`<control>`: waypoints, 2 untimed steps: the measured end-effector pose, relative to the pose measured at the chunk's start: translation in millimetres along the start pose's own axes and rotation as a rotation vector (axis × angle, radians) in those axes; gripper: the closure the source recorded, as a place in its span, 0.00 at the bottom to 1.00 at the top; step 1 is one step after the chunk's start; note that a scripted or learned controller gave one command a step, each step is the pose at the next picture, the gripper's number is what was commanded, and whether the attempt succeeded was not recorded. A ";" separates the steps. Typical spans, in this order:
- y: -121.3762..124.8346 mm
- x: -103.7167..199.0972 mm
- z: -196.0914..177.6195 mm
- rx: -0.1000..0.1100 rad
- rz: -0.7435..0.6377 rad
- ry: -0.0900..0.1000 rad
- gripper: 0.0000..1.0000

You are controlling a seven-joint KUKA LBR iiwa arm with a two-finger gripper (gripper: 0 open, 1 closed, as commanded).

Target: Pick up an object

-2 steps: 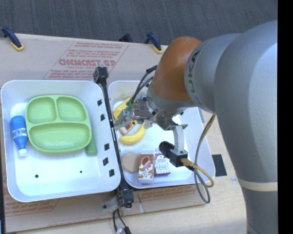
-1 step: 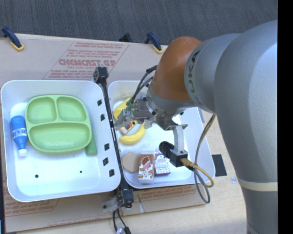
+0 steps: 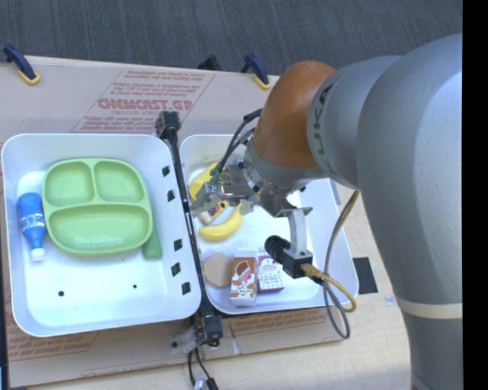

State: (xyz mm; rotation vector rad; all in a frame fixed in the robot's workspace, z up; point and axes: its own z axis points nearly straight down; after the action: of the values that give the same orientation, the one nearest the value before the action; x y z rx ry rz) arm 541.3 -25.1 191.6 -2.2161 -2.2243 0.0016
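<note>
Two shallow white bins sit side by side on a brown cardboard sheet printed with red lettering. The left bin [image 3: 16, 299] holds three things: one green divided plate [image 3: 98, 205] with three compartments, lying flat near the middle; one small blue bottle [image 3: 30, 222] with a white cap, lying just beside the plate's left edge; and one green strip-like piece [image 3: 151, 246] touching the plate's right edge, too little of it visible to name.

The right bin [image 3: 342, 283] holds one yellow banana [image 3: 221, 227], with a second curved yellow piece [image 3: 200, 181] above it that may be another banana. Near the bin's front wall there are one tan rounded object [image 3: 216, 270] and two small cartons with red and white printing, the left carton [image 3: 244, 280] and the right carton [image 3: 269, 274] touching each other, the tan object just beside the left one.

The single grey arm [image 3: 390, 128] enters from the right and fills much of that side; its orange band [image 3: 289, 116] hangs over the right bin's upper half. Below the band the wrist points down and to the left, bringing the gripper [image 3: 214, 204] low among the yellow fruit, right at the banana's upper edge. Wrist hardware and cabling crowd that spot, so whether the jaws are apart or together cannot be told, nor whether anything lies between them. A black fitting [image 3: 286, 254] and a yellow-tipped cable [image 3: 329, 287] trail from the wrist over the bin's right side.

Three blue clamps [image 3: 20, 62] grip the sheet's far edge.
</note>
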 end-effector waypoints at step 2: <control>0.0 0.0 0.0 0.000 0.000 0.000 0.00</control>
State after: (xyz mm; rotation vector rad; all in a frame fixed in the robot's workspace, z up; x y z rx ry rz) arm 541.3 -25.0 191.6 -2.2161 -2.2243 0.0016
